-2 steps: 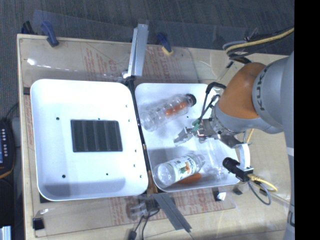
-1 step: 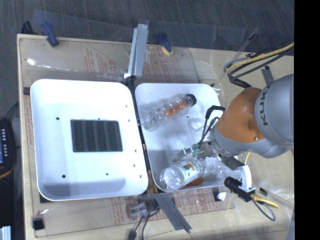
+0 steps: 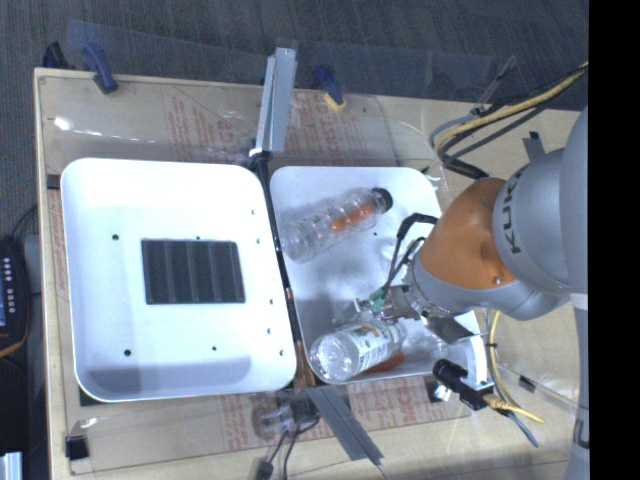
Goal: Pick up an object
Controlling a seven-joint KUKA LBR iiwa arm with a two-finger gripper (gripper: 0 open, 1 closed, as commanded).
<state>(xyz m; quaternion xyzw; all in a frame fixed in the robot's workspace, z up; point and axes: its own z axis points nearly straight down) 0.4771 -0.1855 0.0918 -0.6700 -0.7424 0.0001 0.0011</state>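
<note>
at the near edge of the right bin (image 3: 330,183) lies a clear bottle (image 3: 357,349) on its side, with a label round its middle and something orange-red just under it. the tool (image 3: 385,306) is right above this bottle, low in the bin, at the end of the big grey arm (image 3: 545,238) with the orange band. the wrist covers most of it, so i cannot tell if it is closed on anything or not. nothing can be seen held in it.

farther back in the same bin lies a second clear bottle (image 3: 335,223), also on its side, with a dark cap and a bit of orange inside. it is apart from the tool.

the left bin (image 3: 100,188) sits just beside the right one and has a dark grate (image 3: 193,271) in its floor. both bins rest on the desk (image 3: 60,118), and two blue clamps (image 3: 98,68) hold its far edge.

i think the arm is going for the near bottle. what could go wrong: the bottle is round and smooth, so it may roll or slip away when squeezed. it also lies close to the bin wall, so the tool might bump the wall or push the bottle into the corner. the thin plastic may squash and pop out.
</note>
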